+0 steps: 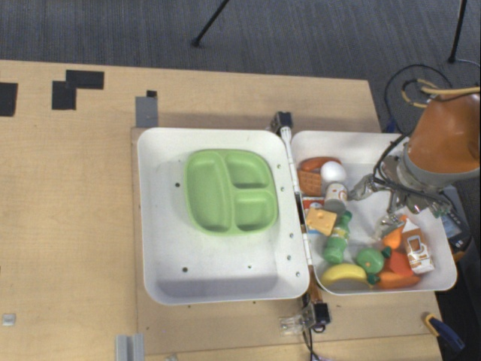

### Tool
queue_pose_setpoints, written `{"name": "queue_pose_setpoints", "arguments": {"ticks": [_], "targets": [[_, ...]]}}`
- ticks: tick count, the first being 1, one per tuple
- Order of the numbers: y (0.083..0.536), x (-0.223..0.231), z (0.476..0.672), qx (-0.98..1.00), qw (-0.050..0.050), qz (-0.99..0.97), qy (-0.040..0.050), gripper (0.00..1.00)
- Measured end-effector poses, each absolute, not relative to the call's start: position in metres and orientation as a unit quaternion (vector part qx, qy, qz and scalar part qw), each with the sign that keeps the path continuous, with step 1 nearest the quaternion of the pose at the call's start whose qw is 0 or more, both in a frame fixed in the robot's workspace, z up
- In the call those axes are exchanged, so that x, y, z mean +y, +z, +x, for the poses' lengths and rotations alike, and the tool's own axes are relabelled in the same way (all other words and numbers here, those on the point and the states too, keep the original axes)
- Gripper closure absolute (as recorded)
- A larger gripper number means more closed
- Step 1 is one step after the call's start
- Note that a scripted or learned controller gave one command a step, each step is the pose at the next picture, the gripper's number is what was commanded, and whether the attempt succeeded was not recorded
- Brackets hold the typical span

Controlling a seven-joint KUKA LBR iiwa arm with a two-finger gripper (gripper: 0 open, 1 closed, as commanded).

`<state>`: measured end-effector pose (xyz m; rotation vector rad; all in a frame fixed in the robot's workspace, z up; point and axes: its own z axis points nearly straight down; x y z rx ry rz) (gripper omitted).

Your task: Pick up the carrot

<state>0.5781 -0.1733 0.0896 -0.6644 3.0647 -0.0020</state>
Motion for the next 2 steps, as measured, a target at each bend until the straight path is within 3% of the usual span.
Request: {"name": "queue_pose_setpoints", "arguments": {"ticks": [1, 2], "targets": [[0.087, -0.199, 0.553, 0.941, 0.004, -0.339, -0.0017, 0.0], [0.086, -0.204, 0.575, 0.917, 0.002, -0.398, 0.0006, 0.0]]}}
